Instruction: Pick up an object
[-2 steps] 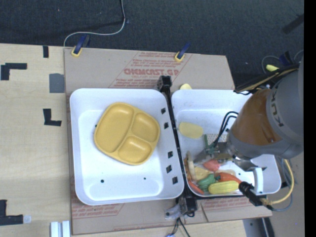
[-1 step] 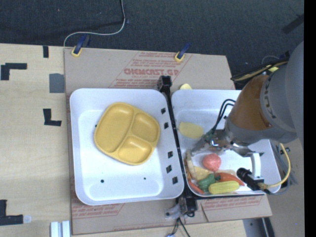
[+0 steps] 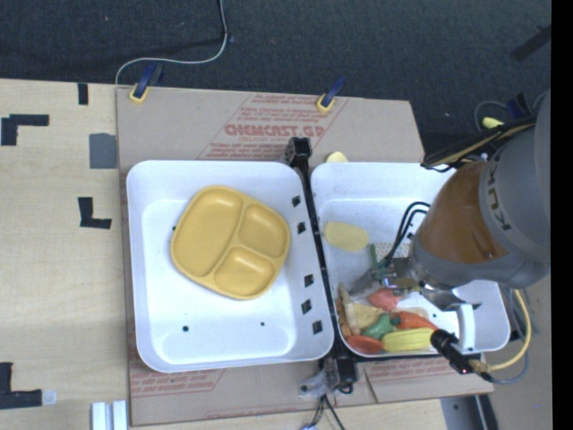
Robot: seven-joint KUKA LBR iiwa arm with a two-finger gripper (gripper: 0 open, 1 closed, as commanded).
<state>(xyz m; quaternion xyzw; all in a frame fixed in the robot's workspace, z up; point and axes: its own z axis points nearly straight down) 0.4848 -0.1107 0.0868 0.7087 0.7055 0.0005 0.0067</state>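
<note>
My gripper hangs low in the right bin, right over a heap of toy food at the bin's near edge. The heap holds a red piece, a green piece, a yellow corn cob, a tan piece and a flat red piece. A pale yellow oval piece lies apart, further back in the same bin. The wrist and arm cover the bin's right half.
A yellow divided plate lies in the left bin. A small yellow item sits by the right bin's far rim. A black divider with clips runs between the bins. Cables trail off the arm at the lower right.
</note>
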